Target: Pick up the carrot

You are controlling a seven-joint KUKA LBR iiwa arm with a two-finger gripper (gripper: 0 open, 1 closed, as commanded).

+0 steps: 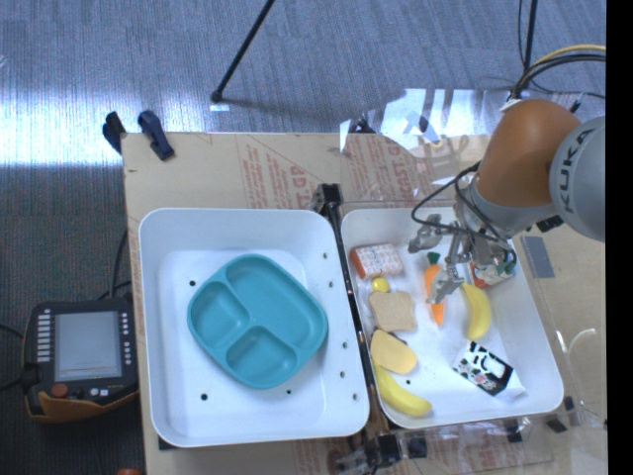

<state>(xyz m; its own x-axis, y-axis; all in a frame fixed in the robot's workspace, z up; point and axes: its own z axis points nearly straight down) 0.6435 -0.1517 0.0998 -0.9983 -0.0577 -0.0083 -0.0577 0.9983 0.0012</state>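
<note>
You are at the reach-and-close step: the two-finger metal gripper (447, 281) hangs low over the small orange carrot with a green top (433, 287), which lies in the right white plastic bin (539, 334) between the tan slice of toast (394, 311) and a yellow banana (478, 311). Whether its jaws stand wide or narrow you cannot tell. Next, you likely need them astride the carrot, clear of the banana.

Lighting is even and moderately bright, with a cool bluish cast. The strongest glare sits at 12 to 1 o'clock, on a crinkled reflective sheet (435, 117) that is blown out white. A paler sheen crosses the floor (99, 107) at 10 o'clock. Both white bins (158, 236) read clean, with soft, short shadows. Focus is slightly soft throughout; small items in the bin at 4 o'clock lack fine detail.
</note>
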